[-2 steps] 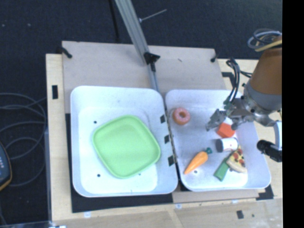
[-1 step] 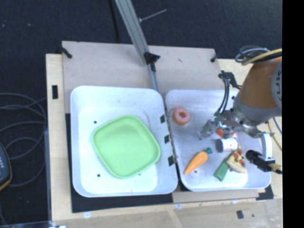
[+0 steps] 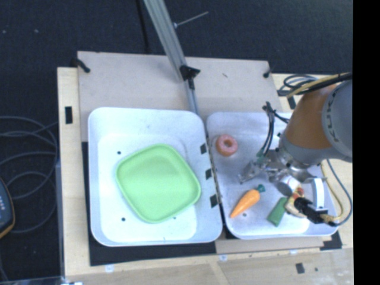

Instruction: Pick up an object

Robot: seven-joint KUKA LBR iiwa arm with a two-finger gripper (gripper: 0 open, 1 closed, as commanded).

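Note:
The right bin [image 3: 237, 123] holds a pink ring-shaped toy [image 3: 225, 144] near its back left, an orange carrot [image 3: 246, 202] lying slantwise near the front, and a small green block [image 3: 276, 211] to the carrot's right. My gripper [image 3: 254, 170] hangs low over the middle of this bin, just above and behind the carrot's leafy end and to the right of the pink ring. Nothing can be seen in its grasp. The grey arm with its orange band comes in from the right and hides part of the bin's right side.
A light green square plate [image 3: 157, 181] lies in the left bin [image 3: 101, 129]. A metal pole [image 3: 169, 34] slants down from the back to the gap between the bins. Small white and red bits [image 3: 297, 192] show under the wrist.

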